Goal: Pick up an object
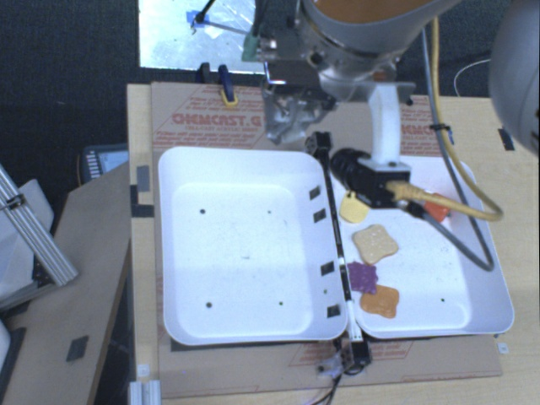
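Inside right bin [472, 310]: 4 toy foods [375, 244].

Bench [139, 142] of pale wood, topped by a brown cardboard sheet [211, 116] with red print. Behind the bench: dark carpeted floor [67, 57], a bright shiny panel [181, 24]. Left of the bench: aluminium rail [34, 234], slanted.

Flat toast-shaped piece [375, 244] in right bin [472, 306]
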Robot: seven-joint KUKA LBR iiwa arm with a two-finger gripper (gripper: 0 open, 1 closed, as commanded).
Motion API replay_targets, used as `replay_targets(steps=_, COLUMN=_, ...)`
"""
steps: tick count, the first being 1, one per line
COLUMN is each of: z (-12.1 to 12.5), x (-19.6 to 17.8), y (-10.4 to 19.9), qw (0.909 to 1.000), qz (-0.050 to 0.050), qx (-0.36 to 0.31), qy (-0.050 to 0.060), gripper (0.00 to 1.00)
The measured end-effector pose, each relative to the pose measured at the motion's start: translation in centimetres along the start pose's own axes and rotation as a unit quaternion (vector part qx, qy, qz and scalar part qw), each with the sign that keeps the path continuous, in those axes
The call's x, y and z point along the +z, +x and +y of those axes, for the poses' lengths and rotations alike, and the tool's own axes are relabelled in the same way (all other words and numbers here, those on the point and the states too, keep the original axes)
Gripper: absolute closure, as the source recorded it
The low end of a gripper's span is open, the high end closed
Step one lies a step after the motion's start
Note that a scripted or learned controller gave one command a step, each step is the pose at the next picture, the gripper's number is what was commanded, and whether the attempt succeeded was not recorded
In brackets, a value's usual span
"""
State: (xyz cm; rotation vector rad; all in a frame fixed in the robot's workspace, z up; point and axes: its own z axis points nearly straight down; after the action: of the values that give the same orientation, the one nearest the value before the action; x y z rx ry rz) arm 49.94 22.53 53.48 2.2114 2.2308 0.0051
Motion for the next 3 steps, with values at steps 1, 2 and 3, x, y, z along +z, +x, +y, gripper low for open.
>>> replay_targets(steps=1, z=-0.02, x=-0.01, y=-0.32, qw=1.0000, qz=0.000, qx=0.002, qy=0.001, gripper=0.00)
replay_targets(steps=2, z=-0.02, x=-0.01, y=-0.32, qw=1.0000, qz=0.000, qx=0.002, qy=0.001, gripper=0.00)
replay_targets(steps=3, z=-0.02, x=-0.01, y=-0.32, qw=1.0000, qz=0.000, qx=0.002, qy=0.001, gripper=0.00)
